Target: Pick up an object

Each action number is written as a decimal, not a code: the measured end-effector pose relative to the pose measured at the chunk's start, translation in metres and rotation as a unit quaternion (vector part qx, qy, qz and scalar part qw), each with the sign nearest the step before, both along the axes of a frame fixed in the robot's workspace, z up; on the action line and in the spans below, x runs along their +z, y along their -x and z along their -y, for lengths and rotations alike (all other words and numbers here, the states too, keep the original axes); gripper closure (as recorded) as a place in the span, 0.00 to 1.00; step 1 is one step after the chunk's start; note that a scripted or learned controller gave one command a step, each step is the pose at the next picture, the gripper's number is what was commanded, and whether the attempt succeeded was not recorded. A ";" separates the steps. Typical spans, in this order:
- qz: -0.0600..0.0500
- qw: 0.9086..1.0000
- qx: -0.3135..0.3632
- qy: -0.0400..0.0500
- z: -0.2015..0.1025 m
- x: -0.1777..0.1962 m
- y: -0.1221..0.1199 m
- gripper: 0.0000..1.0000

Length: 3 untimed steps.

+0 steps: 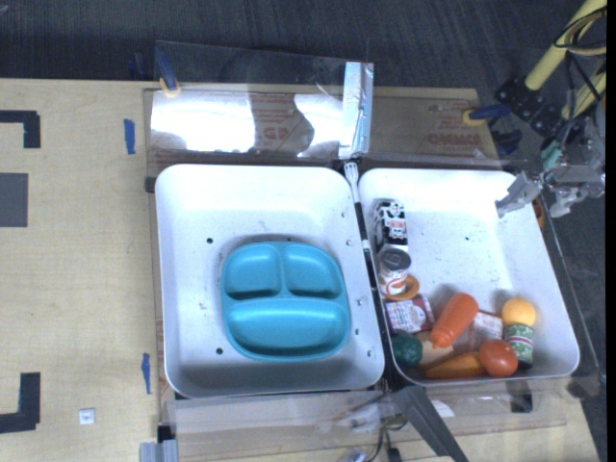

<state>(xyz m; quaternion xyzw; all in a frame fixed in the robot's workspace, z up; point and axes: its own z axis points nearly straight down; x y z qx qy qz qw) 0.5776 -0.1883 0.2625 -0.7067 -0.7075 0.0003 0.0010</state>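
The tool (pixel 525 192) is hovering over the right bin's (pixel 452 210) far corner; I cannot tell its state. Next, it needs lowering toward the carrot (pixel 452 319) below-left.

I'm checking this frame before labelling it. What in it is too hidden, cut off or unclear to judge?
- Gripper: in the camera view, small and blurred at the right bin's upper right corner; finger state unreadable.
- Arm: cut off by the right edge.
- Green item: partly hidden under the orange carrot-shaped toy; identity unclear.
- Small cans along the divider: labels too small to read.
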 end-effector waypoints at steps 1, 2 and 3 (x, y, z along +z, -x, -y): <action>-0.001 0.998 0.064 -0.001 -0.053 -0.080 0.048 0.00; 0.008 0.998 0.069 0.002 -0.081 -0.163 0.086 0.00; 0.012 0.998 0.069 0.003 -0.080 -0.152 0.084 1.00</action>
